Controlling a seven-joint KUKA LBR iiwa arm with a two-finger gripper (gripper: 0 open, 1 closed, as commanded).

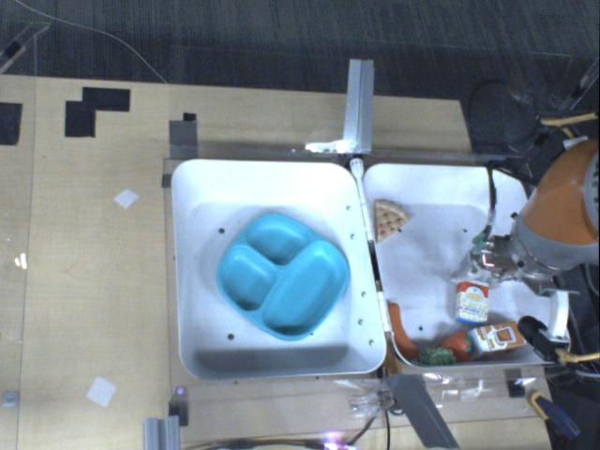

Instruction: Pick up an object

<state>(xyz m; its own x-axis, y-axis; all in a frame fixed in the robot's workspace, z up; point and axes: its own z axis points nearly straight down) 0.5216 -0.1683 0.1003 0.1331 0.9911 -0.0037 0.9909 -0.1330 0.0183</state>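
pale wood bench (84, 279) fills the left of the frame, with black patches at upper left and dark carpet (281, 17) along the top. left bin (197, 204) holds a blue tray (283, 275). right bin (422, 204) holds a waffle (389, 218), and the gripper (485, 262) hangs just above a small carton (472, 303) at lower right.

Left bin (187, 251): a blue sectioned plate (283, 275) occupies the centre; only the margins along the walls remain open. Right bin (441, 181): the middle and upper floor is open, apart from a waffle piece (390, 219) against the dividing wall. The lower edge is crowded by a small carton (472, 303), a second carton (497, 337), a sausage (400, 331) and vegetables (444, 350). The arm (562, 218) blocks the right side.
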